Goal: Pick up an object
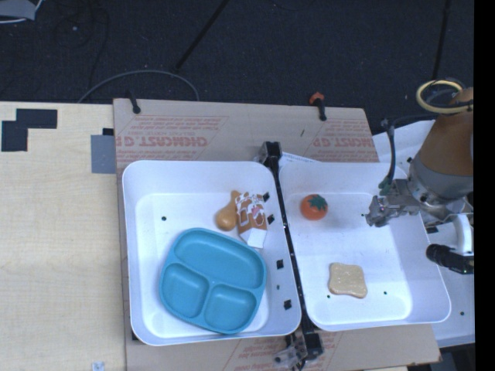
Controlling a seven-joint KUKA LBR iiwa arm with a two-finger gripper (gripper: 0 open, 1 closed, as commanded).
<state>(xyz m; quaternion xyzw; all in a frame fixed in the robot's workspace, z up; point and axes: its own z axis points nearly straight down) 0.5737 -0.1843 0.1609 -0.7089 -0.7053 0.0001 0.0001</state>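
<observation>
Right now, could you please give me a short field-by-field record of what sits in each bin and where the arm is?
left bin: blue divided plate; brown and white toy beside its upper edge, near the divider
right bin: orange round toy with green top in the upper left; flat beige piece lower down
arm: reaches in from the right
end effector: over the right bin's upper right area, apart from both objects there
held object: none seen between the fingers
</observation>
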